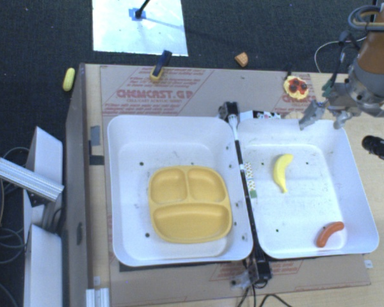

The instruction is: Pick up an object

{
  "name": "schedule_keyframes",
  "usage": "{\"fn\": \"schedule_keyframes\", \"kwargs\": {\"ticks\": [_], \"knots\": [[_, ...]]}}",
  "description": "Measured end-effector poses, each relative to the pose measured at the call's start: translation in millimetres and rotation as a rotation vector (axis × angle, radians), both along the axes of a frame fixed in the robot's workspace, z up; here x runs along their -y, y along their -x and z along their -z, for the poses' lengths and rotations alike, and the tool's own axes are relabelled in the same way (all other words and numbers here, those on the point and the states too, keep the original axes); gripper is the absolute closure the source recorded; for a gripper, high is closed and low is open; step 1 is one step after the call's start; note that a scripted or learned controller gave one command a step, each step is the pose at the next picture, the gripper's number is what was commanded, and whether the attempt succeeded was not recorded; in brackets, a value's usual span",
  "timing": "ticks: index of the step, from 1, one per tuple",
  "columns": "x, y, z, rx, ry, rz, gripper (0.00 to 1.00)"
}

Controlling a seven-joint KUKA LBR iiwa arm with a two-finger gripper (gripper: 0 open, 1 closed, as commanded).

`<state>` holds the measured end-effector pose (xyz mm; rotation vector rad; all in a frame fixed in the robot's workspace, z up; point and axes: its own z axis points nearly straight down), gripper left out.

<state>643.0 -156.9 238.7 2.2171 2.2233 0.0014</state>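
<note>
A yellow banana [281, 171] lies in the right bin [345, 171], near its middle. An orange-red sausage [329, 233] rests in that bin's near right corner. My gripper [324, 116] hangs above the right bin's far edge, up and to the right of the banana, with its two grey fingers spread open and nothing between them. A yellow divided plate [189, 204] sits in the left bin [131, 171].
A small pizza toy [296, 87] lies on the cardboard behind the right bin, just left of my gripper. An orange piece [242, 59], a yellow-tipped tool [160, 65] and a yellow object [68, 78] lie beyond the bins.
</note>
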Motion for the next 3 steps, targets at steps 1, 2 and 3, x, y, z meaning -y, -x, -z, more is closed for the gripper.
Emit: {"fn": "schedule_keyframes", "kwargs": {"ticks": [1, 2, 3], "knots": [[-11, 10, 69, -0.002, -0.001, 0.001, 0.0], [-40, 14, 152, -0.004, -0.001, -0.002, 0.0], [-39, 12, 140, 0.002, 0.0, -0.003, 1.0]]}}
